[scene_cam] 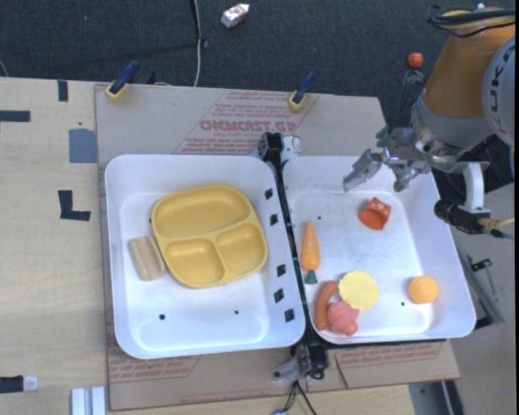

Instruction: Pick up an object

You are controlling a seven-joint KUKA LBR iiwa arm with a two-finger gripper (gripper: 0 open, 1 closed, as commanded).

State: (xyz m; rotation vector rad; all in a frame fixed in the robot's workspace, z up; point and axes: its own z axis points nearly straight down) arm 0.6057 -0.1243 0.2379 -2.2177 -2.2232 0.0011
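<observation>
Gripper [382, 172]: two grey fingers spread apart, nothing between them; it hangs over the far end of the right bin [450, 258], carried by the grey arm with the orange band [467, 67].

Red toy piece [374, 213]: nearest item to the gripper, just nearer the camera than the fingertips, apart from them, lying alone on the right bin's floor. Judged the likeliest target.

Toy carrot [310, 248]: left of the red toy piece, close to the divider between the bins, lying lengthwise, green tip toward the camera.

Yellow round piece [359, 290]: nearer the camera than the red toy piece, touching a pink toy [343, 317] and an orange-red sausage-shaped piece [325, 297]; these three are clustered in the bin's near left corner.

Orange ball [423, 290]: nearer the camera and right of the red toy piece, alone, near the bin's right wall.

Left bin [121, 232]: well left of the red toy piece; holds a yellow compartment plate [209, 234] and a tan bread-like block [144, 258] touching the plate's left edge.

Handling note: the step in hand appears to be the approach. A good grasp calls for centring the parted fingers over the red toy piece before descending, one finger to each side, then closing squarely. The piece has free floor all round, so it is an easier pick than the cluster. The ball would probably roll.
</observation>
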